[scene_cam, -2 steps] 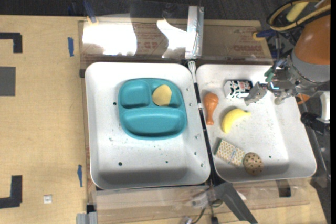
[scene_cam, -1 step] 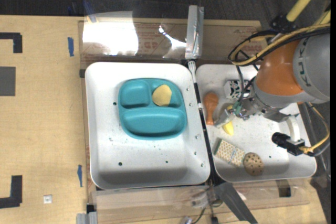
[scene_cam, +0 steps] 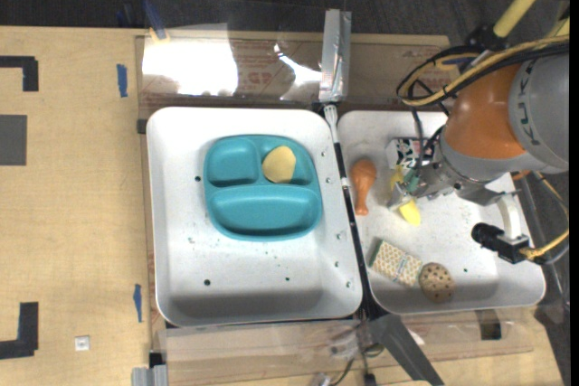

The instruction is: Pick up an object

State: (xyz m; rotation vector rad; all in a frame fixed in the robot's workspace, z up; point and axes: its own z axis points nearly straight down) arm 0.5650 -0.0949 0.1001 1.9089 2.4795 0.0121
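My gripper (scene_cam: 404,187) reaches down into the right bin (scene_cam: 470,285), under the grey arm with its orange band (scene_cam: 484,117). A small yellow piece (scene_cam: 410,211) lies just below the gripper tip, touching it or very close to it. An orange carrot-shaped toy (scene_cam: 363,183) lies to the gripper's left, near the bin's left wall. A patterned pouch (scene_cam: 396,262) and a brown speckled ball (scene_cam: 436,281) rest at the bin's front.
The left bin (scene_cam: 181,267) holds a teal divided plate (scene_cam: 262,208) with a yellow round piece (scene_cam: 279,164) in its upper right compartment. A black part (scene_cam: 493,238) sticks out over the right bin's right side. Cables (scene_cam: 434,68) loop above the arm.
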